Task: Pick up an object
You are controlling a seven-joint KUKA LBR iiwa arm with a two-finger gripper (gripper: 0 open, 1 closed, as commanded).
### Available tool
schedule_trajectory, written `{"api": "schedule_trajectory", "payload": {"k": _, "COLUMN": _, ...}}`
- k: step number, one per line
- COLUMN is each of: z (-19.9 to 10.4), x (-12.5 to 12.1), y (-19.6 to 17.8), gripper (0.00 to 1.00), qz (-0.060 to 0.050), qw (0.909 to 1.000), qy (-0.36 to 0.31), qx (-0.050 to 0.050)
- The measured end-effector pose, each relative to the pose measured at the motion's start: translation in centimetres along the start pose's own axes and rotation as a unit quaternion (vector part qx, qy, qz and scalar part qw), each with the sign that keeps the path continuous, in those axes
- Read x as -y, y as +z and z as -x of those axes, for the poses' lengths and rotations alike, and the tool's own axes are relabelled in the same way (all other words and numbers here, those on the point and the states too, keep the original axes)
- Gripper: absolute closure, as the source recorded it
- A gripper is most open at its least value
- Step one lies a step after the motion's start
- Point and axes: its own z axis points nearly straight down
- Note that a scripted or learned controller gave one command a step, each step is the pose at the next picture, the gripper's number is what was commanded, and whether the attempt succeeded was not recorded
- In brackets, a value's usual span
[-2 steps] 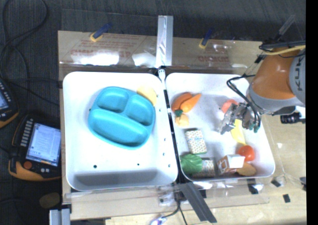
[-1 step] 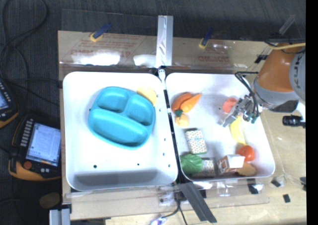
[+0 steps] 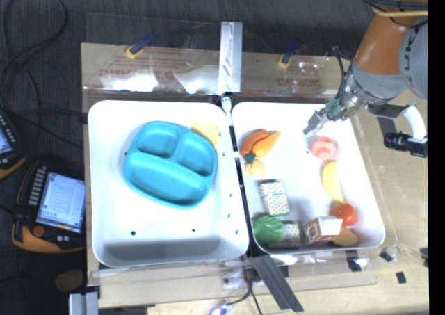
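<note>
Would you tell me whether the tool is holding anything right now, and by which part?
Nothing is held: the tool hovers above the pink object in the right bin.

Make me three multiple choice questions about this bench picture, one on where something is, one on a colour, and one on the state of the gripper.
1. Where does the blue divided tray lie?
A. in the left bin
B. in the right bin
C. on the floor

2. What colour is the banana in the right bin?
A. purple
B. yellow
C. black

3. How does the gripper stand?
A. gripping the blue tray
B. lifting the banana clear of the bin
C. holding nothing, at the right bin's far end, near the pink toy

Answers: 1 A, the tray fills the middle of the left bin. 2 B, it is plainly yellow beside the tomato. 3 C, no object sits between its fingers, and every toy rests on the bin floor.
</note>
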Motion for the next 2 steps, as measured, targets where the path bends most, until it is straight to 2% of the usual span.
{"api": "schedule_trajectory", "payload": {"k": 1, "z": -2.6, "x": 4.7, "y": 3.9, "gripper": 1.00, "qz": -0.001, "qw": 0.9858, "qy": 0.168, "qx": -0.001}}
{"api": "schedule_trajectory", "payload": {"k": 2, "z": -3.7, "x": -1.3, "y": 11.6, "gripper": 1.00, "qz": 0.005, "qw": 0.9834, "qy": 0.181, "qx": 0.003}}
